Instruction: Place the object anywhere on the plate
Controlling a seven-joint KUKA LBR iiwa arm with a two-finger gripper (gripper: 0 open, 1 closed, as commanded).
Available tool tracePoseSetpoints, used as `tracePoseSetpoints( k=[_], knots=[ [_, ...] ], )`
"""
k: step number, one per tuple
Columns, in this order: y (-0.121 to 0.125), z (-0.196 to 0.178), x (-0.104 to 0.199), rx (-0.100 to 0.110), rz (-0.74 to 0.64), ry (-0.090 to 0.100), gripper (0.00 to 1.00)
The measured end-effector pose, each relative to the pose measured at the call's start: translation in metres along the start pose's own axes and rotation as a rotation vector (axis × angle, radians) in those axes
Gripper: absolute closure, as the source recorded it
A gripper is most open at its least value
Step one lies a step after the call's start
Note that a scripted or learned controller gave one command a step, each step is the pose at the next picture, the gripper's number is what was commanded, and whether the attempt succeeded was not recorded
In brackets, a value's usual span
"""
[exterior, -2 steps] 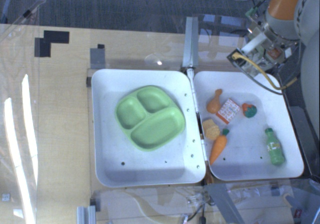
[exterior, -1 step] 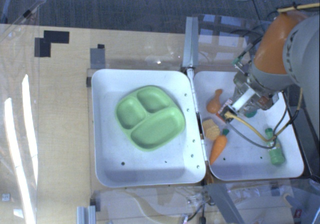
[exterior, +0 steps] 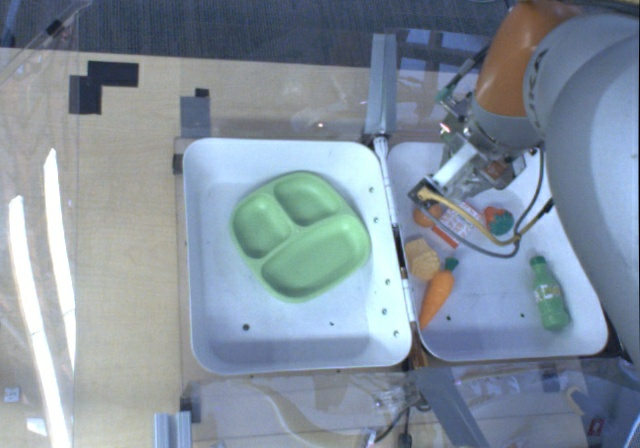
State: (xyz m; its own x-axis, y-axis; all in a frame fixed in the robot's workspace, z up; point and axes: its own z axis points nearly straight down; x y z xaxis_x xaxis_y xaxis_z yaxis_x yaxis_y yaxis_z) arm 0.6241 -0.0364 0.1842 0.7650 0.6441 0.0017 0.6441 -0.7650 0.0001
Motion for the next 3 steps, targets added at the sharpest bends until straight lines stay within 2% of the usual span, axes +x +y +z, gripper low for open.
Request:
tracePoseSetpoints(
  k=[1,2,3],
  knots=[
    [0.024,-0.009,-0.066,-0.001,0.425,0.001,1.00],
    [0.070,-0.138,-0.083,-0.003,0.403,0.002,1.00],
    [0.108,-0.252,-0.051,-0.003,0.437,0.002,1.00]
  ],
)
